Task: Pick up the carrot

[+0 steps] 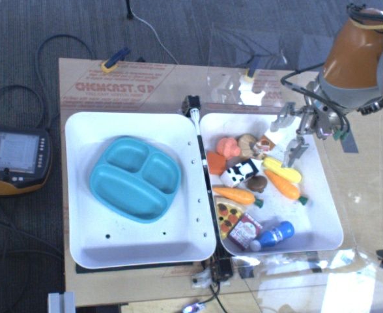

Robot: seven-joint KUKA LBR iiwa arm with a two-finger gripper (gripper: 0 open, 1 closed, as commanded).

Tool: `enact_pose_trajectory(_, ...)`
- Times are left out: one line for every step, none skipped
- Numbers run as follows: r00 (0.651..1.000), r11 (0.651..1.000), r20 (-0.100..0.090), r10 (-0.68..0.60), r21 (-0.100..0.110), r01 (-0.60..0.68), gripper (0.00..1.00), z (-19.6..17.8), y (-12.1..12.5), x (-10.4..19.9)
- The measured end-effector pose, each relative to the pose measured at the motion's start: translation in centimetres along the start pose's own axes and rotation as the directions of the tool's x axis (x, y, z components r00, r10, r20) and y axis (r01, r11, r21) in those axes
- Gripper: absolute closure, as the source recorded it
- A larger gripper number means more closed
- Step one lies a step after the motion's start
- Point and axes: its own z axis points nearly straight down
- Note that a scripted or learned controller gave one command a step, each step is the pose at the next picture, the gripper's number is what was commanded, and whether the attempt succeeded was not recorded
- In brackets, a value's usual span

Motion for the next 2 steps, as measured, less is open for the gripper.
enact_pose_trajectory(0.992,0.992,0.007,-0.126,0.001,0.126,0.00,11.49,-0.43,4.93)
enact_pose_trajectory(0.992,0.992,0.007,-0.126,0.004,0.126,1.00,10.50,-0.41,4.86)
